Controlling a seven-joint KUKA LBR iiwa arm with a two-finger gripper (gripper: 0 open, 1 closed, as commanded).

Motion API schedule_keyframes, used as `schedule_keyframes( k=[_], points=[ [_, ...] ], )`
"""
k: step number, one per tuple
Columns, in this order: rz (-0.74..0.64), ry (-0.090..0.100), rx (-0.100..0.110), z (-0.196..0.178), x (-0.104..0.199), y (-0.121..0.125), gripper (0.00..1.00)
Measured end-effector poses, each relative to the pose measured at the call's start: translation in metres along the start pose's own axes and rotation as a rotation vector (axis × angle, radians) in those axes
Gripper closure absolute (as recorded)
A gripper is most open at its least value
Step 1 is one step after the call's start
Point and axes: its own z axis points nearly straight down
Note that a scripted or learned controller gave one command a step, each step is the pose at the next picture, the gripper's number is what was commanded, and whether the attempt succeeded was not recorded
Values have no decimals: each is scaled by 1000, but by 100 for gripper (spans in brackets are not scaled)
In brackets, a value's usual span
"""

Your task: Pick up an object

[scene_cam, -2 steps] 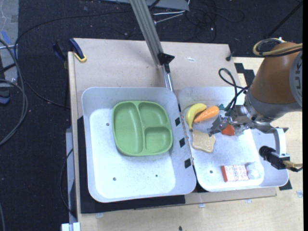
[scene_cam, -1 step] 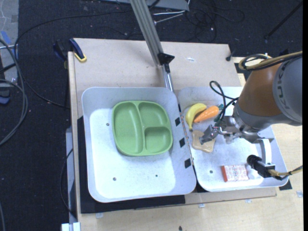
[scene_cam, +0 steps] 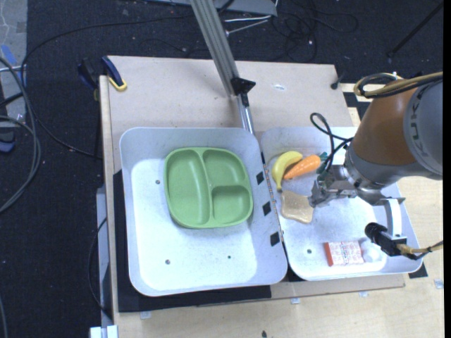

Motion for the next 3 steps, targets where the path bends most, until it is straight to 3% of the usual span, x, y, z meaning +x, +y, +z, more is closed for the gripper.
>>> schedule_keyframes(
  k=[2, 3],
  points=[
    [-4, -1, -6, -87, -4, 6, 100],
    [-4, -1, -3, -111, -4, 7, 100]
  ],
)
